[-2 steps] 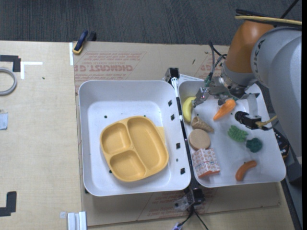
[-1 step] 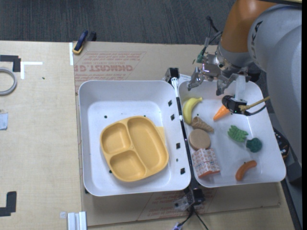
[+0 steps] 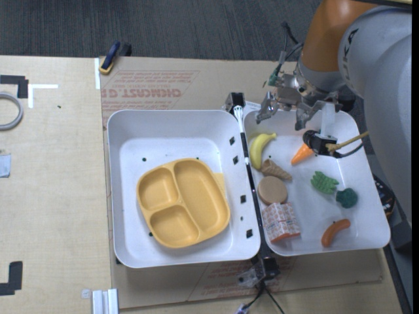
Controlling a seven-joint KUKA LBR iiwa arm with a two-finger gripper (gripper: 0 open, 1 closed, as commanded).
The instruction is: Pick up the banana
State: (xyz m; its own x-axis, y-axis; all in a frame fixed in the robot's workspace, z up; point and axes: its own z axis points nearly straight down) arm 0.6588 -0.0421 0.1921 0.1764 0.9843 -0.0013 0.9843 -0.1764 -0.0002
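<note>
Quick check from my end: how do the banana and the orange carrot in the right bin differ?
The banana is yellow and curved; the carrot is orange and tapers to a point. The banana lies against the bin's left wall; the carrot sits nearer the middle. The banana looks longer than the carrot. Both lie flat in the right bin, below the gripper.

Single fixed cam, mounted above the tabletop [image 3: 52, 195], looking down at a slant. Far edge of the tabletop sits at frame top, dark floor beyond it. Mid-range: both white bins fit whole in frame, left bin [image 3: 124, 195] near centre, right bin [image 3: 366, 227] toward the right edge. Arm [image 3: 366, 38] enters from the right, upper corner, close to the lens so it looks big and cuts off part of the right bin's far side. No second view, so no overlap.
</note>
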